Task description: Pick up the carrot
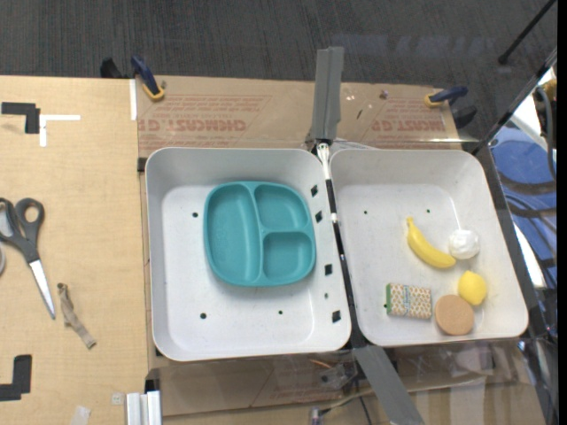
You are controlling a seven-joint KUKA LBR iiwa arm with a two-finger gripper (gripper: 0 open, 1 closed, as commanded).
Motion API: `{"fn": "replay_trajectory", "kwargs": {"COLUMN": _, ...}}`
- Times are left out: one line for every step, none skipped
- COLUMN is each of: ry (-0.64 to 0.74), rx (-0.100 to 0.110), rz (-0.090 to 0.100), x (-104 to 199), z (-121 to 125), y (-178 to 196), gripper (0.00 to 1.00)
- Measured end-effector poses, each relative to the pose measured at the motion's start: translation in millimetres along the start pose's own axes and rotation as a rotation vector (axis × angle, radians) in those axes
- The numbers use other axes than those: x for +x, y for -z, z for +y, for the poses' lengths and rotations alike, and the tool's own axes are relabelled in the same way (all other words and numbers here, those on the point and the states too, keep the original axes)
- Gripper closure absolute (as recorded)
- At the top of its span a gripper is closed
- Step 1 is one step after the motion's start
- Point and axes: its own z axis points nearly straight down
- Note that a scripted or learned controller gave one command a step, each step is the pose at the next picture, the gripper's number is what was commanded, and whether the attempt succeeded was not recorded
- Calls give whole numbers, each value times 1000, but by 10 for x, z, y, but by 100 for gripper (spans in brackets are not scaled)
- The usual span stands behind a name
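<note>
The right bin [390, 193] holds a yellow banana [429, 246] with a small white lump [463, 243] beside its far end. Nearer the front right corner lie a yellow lemon [472, 288], a round tan disc [454, 315] and a small patterned block [408, 301]. In the left bin [177, 326] a teal divided plate [260, 234] sits with nothing in its three compartments.
Scissors [28, 246] and a scrap of tape [75, 319] lie on the cardboard left of the bins. Blue clamps [148, 78] hold the cardboard at the back. A grey bar [327, 96] rises behind the seam between the bins.
</note>
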Motion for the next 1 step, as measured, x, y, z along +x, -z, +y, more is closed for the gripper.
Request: {"fn": "replay_trajectory", "kwargs": {"ry": 0, "rx": 18, "rz": 11, "x": 30, "z": -18, "y": 83, "gripper": 100}}
